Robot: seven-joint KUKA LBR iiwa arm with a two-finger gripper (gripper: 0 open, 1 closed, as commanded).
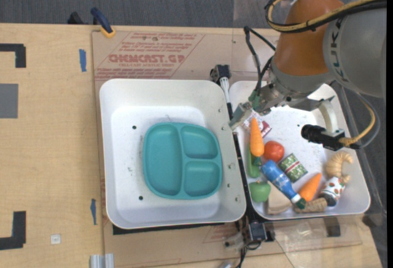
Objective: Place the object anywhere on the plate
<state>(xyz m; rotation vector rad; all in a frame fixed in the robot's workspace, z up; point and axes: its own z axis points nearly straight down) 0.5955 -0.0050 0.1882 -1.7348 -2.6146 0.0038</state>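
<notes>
A teal divided plate [182,160] lies in the left white bin [116,101] with nothing on it. My gripper [247,111] hangs over the top left corner of the right bin [359,184], just above the upper end of an orange carrot [256,138]. The wrist and orange band hide much of the gripper. Below the carrot lie a red tomato [274,152], a blue bottle [279,181] and a green can [293,166].
Lower in the right bin are a green pepper [260,190], a second carrot [310,187], a croissant [339,164] and a pale wedge [279,204]. The ridge between the two bins [236,156] runs just left of the gripper.
</notes>
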